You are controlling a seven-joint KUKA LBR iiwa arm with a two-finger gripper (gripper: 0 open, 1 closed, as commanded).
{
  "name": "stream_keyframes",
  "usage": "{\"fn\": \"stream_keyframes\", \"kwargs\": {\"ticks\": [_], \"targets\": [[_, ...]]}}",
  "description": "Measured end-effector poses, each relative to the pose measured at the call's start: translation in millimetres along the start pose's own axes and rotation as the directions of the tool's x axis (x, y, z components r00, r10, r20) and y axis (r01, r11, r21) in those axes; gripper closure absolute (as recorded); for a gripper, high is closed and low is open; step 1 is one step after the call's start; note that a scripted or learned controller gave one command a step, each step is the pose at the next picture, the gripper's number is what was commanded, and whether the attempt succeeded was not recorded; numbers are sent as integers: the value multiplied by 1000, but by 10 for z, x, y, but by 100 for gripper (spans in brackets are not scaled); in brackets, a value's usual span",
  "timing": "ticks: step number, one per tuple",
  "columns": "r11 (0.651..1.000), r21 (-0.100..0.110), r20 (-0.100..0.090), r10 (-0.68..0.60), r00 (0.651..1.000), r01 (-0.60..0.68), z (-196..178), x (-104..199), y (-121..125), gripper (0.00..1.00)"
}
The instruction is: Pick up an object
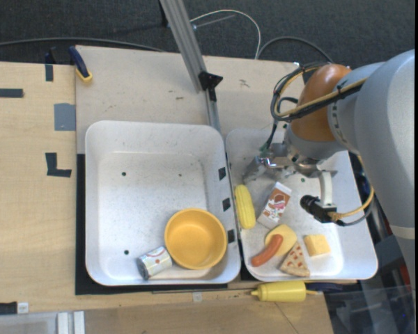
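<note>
I see the gripper (265, 164) low in the right bin's (359, 259) far-left part; whether its fingers are open, I cannot tell. Just near of it lie a small carton (275, 205) and corn cob (245, 206).

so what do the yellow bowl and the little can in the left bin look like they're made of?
Yellow bowl: likely plastic, an even matte yellow with a smooth rounded rim and no glare. Can: looks like a metal tin with a printed label, since its end face is a light silvery grey; it could also be a plastic toy.
</note>
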State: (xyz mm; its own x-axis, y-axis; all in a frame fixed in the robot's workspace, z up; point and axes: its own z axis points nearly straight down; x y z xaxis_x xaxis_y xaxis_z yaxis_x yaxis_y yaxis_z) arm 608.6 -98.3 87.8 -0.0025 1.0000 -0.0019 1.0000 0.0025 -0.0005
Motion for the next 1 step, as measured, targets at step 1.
{"fn": "stream_keyframes", "kwargs": {"ticks": [1], "targets": [[1000, 1, -2, -1, 1000, 1, -105, 8, -2, 100]]}}
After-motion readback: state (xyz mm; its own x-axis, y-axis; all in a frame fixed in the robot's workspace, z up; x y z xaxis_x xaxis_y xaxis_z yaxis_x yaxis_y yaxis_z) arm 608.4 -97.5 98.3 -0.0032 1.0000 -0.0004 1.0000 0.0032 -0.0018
